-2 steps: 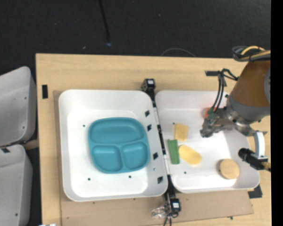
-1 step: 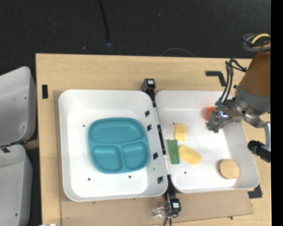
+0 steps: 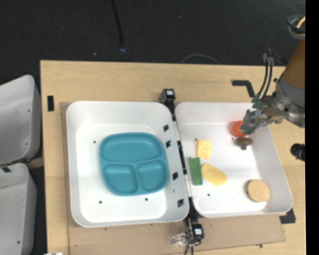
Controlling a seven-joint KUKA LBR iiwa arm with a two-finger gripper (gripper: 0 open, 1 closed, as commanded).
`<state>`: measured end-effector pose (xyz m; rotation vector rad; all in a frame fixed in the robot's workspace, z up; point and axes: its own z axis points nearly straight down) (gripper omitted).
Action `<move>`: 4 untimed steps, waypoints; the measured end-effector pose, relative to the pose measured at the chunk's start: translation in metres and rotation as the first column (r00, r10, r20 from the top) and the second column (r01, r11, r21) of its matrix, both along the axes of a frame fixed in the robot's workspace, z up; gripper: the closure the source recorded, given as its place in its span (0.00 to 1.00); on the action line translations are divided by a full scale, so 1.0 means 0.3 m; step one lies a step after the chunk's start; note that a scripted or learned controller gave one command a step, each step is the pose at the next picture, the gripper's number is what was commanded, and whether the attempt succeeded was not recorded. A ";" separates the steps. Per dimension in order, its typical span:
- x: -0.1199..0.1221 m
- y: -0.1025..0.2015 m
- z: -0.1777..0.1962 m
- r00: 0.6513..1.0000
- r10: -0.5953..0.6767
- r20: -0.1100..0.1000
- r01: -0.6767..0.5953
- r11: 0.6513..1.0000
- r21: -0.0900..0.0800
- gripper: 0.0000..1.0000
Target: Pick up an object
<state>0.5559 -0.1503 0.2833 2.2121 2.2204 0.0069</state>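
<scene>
The gripper point(image 3: 248, 133) is down in the right bin point(image 3: 272, 158), right at the red ball point(image 3: 236, 127); whether the fingers grip it is impossible to tell. Further off lie a yellow block point(image 3: 204, 149), lemon point(image 3: 215, 175), green bar point(image 3: 195, 170) and wooden disc point(image 3: 258, 190).

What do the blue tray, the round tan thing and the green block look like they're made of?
Blue tray: likely moulded plastic, with smooth rounded compartments, even colour and a soft sheen. Round tan disc: possibly wood or a plastic toy biscuit; matte and flat-topped, too small to settle. Green block: probably plastic or foam, uniform colour with straight edges.
</scene>
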 end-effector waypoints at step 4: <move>0.198 0.628 -0.095 1.000 0.003 -0.006 -0.003 1.000 0.002 1.00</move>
